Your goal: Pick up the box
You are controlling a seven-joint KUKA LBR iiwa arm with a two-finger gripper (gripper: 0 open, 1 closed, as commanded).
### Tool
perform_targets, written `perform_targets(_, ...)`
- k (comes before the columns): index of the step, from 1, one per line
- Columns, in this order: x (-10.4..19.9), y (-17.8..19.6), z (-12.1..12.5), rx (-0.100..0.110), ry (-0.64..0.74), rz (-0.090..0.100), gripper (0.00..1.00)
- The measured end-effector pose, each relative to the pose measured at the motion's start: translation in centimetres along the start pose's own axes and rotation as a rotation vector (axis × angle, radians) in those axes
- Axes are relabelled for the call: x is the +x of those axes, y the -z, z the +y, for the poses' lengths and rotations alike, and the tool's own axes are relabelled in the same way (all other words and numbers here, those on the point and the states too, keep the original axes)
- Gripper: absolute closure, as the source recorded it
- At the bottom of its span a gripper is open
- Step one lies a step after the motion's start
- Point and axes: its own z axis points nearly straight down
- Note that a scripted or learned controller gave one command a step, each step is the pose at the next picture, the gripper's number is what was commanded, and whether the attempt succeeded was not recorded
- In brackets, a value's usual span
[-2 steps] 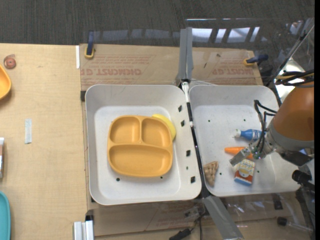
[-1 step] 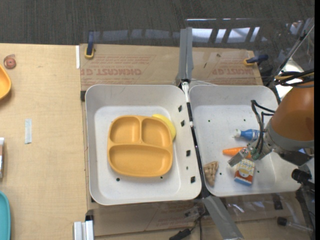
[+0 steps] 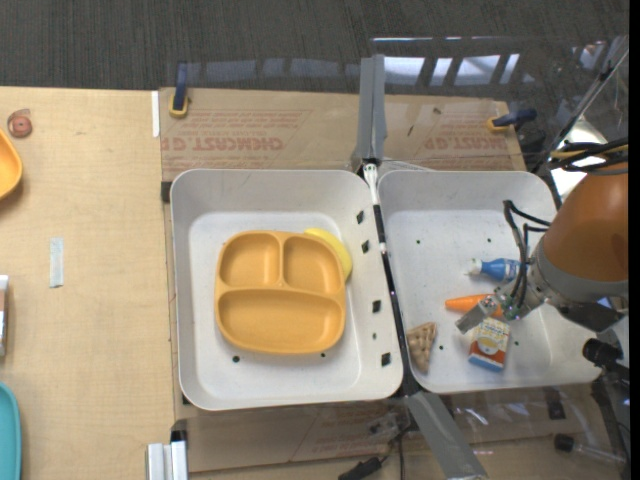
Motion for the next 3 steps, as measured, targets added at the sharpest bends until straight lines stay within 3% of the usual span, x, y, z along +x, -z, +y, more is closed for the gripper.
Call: perform_targets(3, -0.16, -0.04, -0.03, -0.001, 0.000, 0.004, 0.00)
